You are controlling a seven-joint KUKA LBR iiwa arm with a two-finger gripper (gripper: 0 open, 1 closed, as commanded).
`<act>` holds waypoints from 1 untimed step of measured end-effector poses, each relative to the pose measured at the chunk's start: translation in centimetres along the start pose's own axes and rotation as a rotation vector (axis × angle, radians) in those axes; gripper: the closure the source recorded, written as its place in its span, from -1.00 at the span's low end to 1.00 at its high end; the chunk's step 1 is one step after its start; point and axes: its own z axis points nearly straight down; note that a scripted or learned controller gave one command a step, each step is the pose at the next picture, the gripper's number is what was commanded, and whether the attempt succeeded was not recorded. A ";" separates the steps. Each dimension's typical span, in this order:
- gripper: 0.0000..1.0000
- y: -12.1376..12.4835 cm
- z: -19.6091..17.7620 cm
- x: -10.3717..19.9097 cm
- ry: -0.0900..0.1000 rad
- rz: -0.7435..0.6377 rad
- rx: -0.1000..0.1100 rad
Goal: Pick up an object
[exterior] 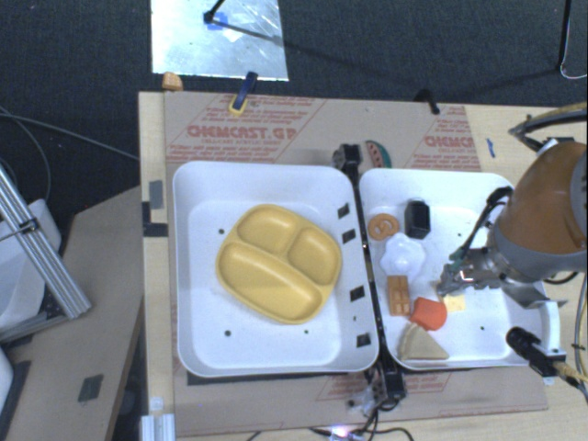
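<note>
The right bin (478, 186) holds several small items. A brown ring (383, 225) and a black block (417, 218) lie at its back left. A white lump (401, 254) sits in front of them, then an orange waffle piece (398, 294), a red-orange round item (428, 313) and a tan wedge (421, 343) near the front wall. A small yellow piece (455, 303) lies right of the red item. My gripper (457, 278) hangs low over the bin's middle, just behind the yellow piece and right of the white lump.
The left bin (197, 246) holds a yellow divided plate (277, 262). The grey and orange arm (544, 217) covers the right bin's right side. Brown cardboard (303, 127) lies under both bins, with a blue-yellow tool (243, 93) at the back.
</note>
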 end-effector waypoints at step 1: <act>1.00 0.1 -1.0 0.0 0.000 -0.002 -0.003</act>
